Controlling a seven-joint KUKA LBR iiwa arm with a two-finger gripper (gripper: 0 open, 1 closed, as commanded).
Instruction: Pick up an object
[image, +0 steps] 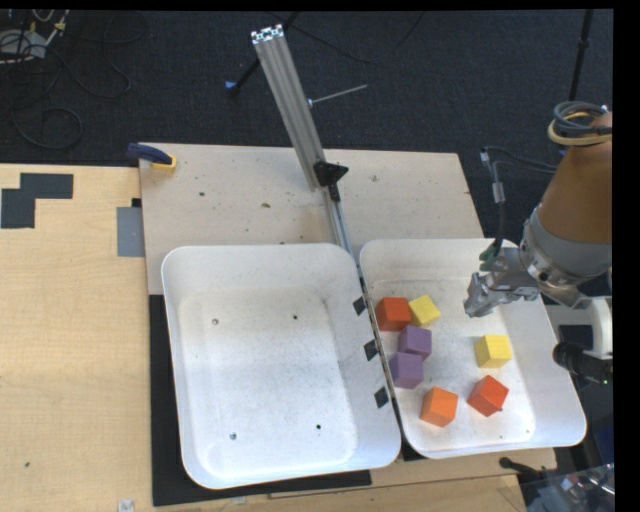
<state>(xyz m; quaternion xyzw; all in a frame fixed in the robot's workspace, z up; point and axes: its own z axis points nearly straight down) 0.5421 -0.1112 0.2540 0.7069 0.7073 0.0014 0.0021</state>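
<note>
**A:** Starting at the fingers — what are they doing?

**B:** The grey metal two-finger gripper (480, 300) is hanging over the right shallow white plastic bin (560, 425), near its upper right part. I cannot tell how far apart the fingers are sitting; they are blurring into one pale grey shape. Nothing is showing between them.

**A:** And what is lying closest?

**B:** A yellow cube (493, 349) is sitting just below the gripper, apart from it. Further down, a red cube (488, 395) is resting tilted on the bin floor, with an orange cube (438, 406) beside it to the left.

**A:** The rest of the blocks?

**B:** Along the bin's left wall, a red-orange cube (393, 313) is touching a smaller yellow cube (424, 309). Below those, two purple cubes (410, 355) are sitting stacked against each other, one above the other in the view.

**A:** Moving outward?

**B:** The grey arm with its orange band (580, 195) is reaching in from the right. The left white plastic bin (185, 300) is lying beside the right one, their rims meeting in the middle. A slanted silver aluminium rail (290, 100) is rising behind them from the pale wooden bench (70, 320).
</note>
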